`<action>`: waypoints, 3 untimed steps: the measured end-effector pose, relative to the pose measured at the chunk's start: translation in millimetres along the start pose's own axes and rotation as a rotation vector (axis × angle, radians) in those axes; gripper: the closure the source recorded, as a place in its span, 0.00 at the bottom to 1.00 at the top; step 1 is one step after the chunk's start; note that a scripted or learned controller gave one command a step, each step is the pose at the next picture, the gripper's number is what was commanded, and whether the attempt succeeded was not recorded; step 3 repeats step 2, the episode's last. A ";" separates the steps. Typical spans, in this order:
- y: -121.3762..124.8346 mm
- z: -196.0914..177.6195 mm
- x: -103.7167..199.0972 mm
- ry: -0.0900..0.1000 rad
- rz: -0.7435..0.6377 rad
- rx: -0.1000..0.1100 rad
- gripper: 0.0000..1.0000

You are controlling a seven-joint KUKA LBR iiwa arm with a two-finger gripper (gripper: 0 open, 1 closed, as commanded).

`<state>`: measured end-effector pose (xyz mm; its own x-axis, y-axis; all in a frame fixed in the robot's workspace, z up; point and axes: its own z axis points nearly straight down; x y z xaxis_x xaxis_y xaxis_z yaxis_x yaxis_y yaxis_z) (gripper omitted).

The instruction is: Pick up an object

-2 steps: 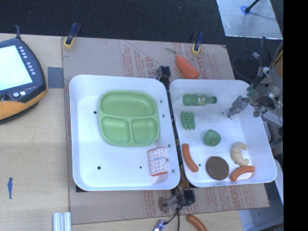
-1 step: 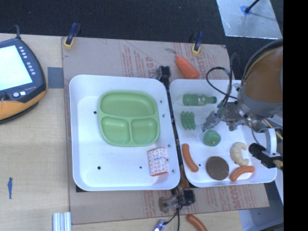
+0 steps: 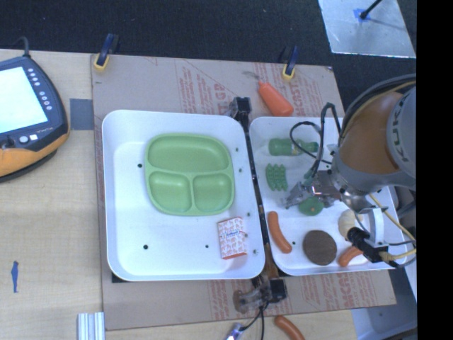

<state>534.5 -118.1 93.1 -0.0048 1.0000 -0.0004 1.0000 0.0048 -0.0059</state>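
Two shallow white bins are seen side by side on the bench. In the left bin (image 3: 124, 190), a green divided plate (image 3: 190, 173) is laid near the middle, three compartments showing, and a small red-and-white carton (image 3: 232, 237) is set near the bin's front right corner, just apart from the plate.

The right bin (image 3: 287, 264) is more crowded. A green cylinder-shaped piece (image 3: 283, 146) is found at the far side, a ridged green item (image 3: 276, 176) just in front of it, an orange sausage-shaped piece (image 3: 279, 232) along the left wall, a brown disc (image 3: 320, 247) near the front, and another orange piece (image 3: 350, 256) at the front right, partly covered by the arm's cabling. A pale rounded item (image 3: 347, 223) is glimpsed beside the wrist, too hidden to be named.

Outside the bins, an orange carrot-like piece (image 3: 274, 99) is left on the cardboard behind the right bin, and another orange piece (image 3: 289, 326) in front of it.

Now the claw: the gripper (image 3: 303, 195) is lowered into the right bin from the right, and a round green object (image 3: 310, 205) is seen directly at its tip, touching or nearly so. Whether the fingers are parted or closed cannot be told, nor whether the green object is actually held.
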 end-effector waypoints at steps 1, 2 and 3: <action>0.4 -10.6 -1.2 -0.002 -0.002 0.000 1.00; -10.4 -99.1 79.1 0.001 -0.001 -0.004 1.00; -10.4 -99.1 79.1 0.001 -0.001 -0.004 1.00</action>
